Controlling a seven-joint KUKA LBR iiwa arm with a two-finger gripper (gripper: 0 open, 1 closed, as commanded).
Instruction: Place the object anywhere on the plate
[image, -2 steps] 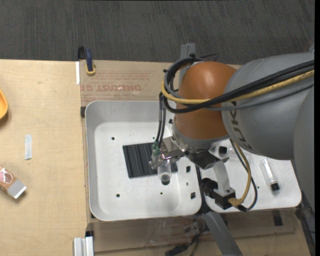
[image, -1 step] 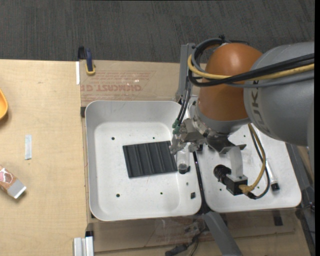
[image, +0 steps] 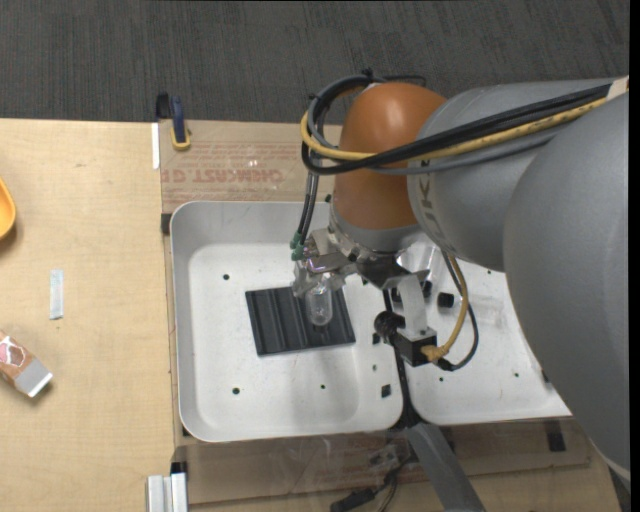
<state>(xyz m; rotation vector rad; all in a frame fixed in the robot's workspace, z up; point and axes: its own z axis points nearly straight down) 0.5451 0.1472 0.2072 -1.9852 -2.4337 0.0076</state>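
Grey arm fills the right side, orange band above the wrist. Gripper hangs over the left bin, fingertips down at the dark ribbed plate. A clear, glassy object sits at the tips, over the plate's right part. Finger spread: cannot tell, wrist and cables obscure it.

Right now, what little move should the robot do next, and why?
Probably lower a little and let go. The claw hangs over the dark ribbed plate in the left bin, with what looks like a small clear object at its tip.
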